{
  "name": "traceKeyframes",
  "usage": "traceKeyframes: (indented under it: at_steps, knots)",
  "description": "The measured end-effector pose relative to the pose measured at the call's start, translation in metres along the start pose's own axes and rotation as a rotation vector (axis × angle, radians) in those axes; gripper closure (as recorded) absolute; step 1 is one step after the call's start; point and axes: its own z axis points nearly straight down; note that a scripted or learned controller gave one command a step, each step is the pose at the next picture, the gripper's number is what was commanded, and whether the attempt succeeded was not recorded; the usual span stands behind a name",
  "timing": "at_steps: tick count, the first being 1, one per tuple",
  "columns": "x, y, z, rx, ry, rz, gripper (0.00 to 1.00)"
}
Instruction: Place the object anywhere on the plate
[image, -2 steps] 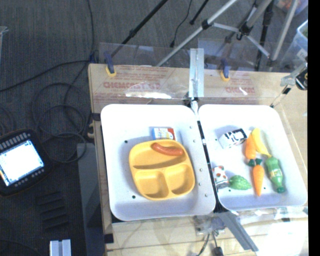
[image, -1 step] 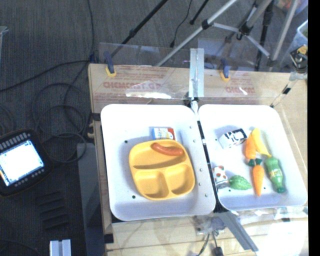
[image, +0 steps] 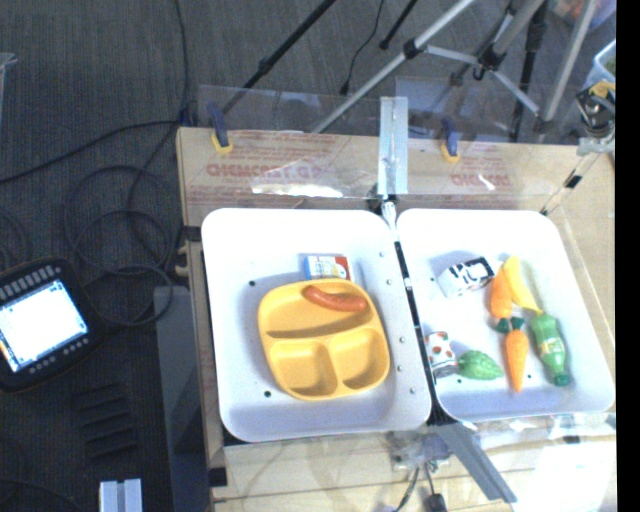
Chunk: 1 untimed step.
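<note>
1. Two shallow white bins sit side by side on the table (image: 200, 170), their inner walls touching along the middle.
2. The left bin (image: 232, 300) holds a yellow plate (image: 322, 342) with three sections: one long section along the far side and two smaller ones nearer the camera.
3. A sausage (image: 336, 297) lies in the long far section of the plate, slanted a little, towards the right end.
4. The two nearer sections of the plate show only bare yellow.
5. A small box (image: 326, 266) with blue and red print lies on the bin floor just behind the plate, touching its far rim or nearly so.
6. The right bin (image: 570, 250) holds the rest: a small white and black item (image: 465, 275) near the far left, a yellow and orange vegetable (image: 508, 285) beside it, and a carrot (image: 515, 358) below that.
7. A green bottle (image: 549, 348) lies just right of the carrot.
8. A small can (image: 439, 349) stands near the left wall, with a leafy green piece (image: 478, 367) just beside it.
9. The state of the pincer cannot be told.
</note>
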Motion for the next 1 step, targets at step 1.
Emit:
traceKeyframes:
  at_steps: [1]
  knots:
    - [0.0111, 0.002, 0.0, 0.0, 0.0, 0.0, 0.0]
